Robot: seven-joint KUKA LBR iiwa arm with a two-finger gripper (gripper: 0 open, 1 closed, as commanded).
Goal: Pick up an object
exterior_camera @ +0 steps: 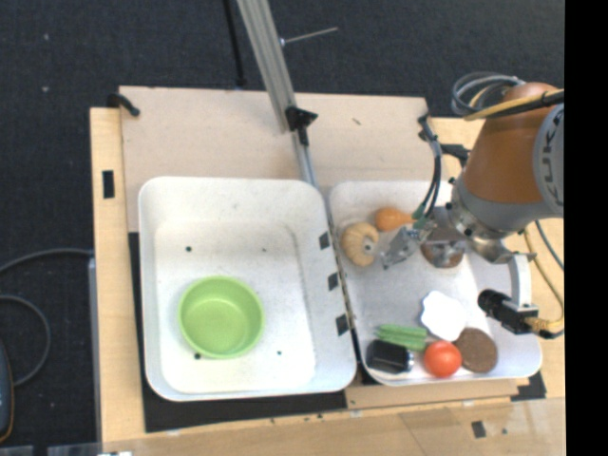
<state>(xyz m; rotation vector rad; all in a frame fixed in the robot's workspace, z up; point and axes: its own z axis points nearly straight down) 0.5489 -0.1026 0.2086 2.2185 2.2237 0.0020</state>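
Nearest the right bin's [351,350] front edge lie a black block [388,356] and red tomato [442,359]. Near its back-left corner, the gripper [394,251] hangs spread beside a tan round bun [359,242]; it should centre over that before closing.

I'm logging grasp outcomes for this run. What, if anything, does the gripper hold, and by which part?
Nothing shows between the fingers of the gripper. It hangs beside the tan round object in the right bin.

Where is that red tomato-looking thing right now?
The red tomato lies at the near edge of the right bin, between a black object and a brown disc.
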